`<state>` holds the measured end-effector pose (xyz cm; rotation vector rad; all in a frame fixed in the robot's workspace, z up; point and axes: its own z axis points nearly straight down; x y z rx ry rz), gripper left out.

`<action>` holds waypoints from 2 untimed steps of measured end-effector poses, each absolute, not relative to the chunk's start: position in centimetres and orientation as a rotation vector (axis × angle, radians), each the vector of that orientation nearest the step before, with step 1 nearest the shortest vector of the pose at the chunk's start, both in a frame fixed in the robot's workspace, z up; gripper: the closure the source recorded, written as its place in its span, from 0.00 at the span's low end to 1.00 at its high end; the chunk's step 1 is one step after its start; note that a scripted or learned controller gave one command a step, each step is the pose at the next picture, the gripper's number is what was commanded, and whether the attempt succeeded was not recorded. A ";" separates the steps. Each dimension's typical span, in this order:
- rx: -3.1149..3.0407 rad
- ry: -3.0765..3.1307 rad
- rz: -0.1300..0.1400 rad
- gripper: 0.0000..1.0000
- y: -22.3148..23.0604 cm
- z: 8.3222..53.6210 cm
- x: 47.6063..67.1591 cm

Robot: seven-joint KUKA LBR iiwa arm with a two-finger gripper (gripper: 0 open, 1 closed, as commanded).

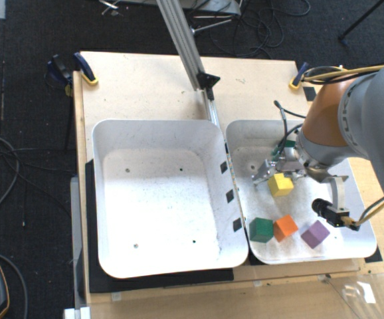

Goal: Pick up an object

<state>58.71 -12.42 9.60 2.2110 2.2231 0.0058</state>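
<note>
A yellow cube (281, 185) sits tilted in the right bin (361, 244), just beneath the end effector (280, 169).

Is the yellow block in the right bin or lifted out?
Cannot tell. The yellow cube block sits directly beneath the gripper, over the right white bin.

Pale wooden desk (152, 85) on dark carpet (19, 111). Left white bin (105, 138) and right white bin (242, 135) sit touching, side by side. Slanted aluminium rail (179, 32) crosses the desk's far edge. Yellow-handled clamps at the far left corner (84, 70) and far right corner (298, 77). Black cables (272, 8) lie loose on the carpet.
</note>
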 end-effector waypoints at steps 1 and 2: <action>2.215 2.225 -0.001 1.00 -12.5 10.5 58.4; 2.210 2.226 0.010 1.00 -6.2 20.0 58.2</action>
